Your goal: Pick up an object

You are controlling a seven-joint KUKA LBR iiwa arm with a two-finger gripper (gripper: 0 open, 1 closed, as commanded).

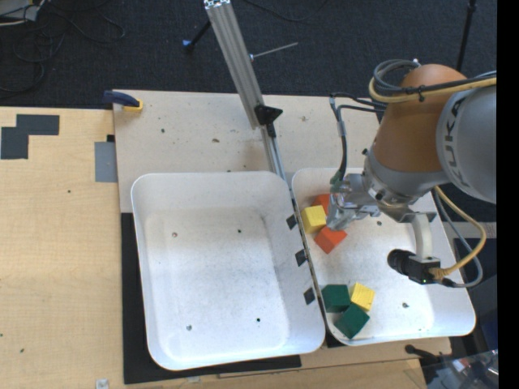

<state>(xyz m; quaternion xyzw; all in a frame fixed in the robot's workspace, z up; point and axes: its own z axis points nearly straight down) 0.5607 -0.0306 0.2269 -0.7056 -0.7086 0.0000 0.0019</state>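
Observation:
My gripper (pixel 339 215) hangs low over the upper left part of the right bin (pixel 422 318). Just left of it lies a yellow block (pixel 315 216). An orange block (pixel 330 239) sits right below its tip, touching or nearly touching it, and a second orange piece (pixel 323 202) peeks out behind the yellow block. I cannot make out whether anything sits between the fingers. Near the bin's front lie two green blocks (pixel 336 297) (pixel 353 322) and another yellow block (pixel 363 296), clustered together.
The left bin (pixel 162 217) sits beside the right one, with black clips along the shared wall (pixel 298 256). A slanted aluminium bar (pixel 239 59) rises behind the bins. A small blue and yellow clamp (pixel 123 100) lies at the bench's far left corner.

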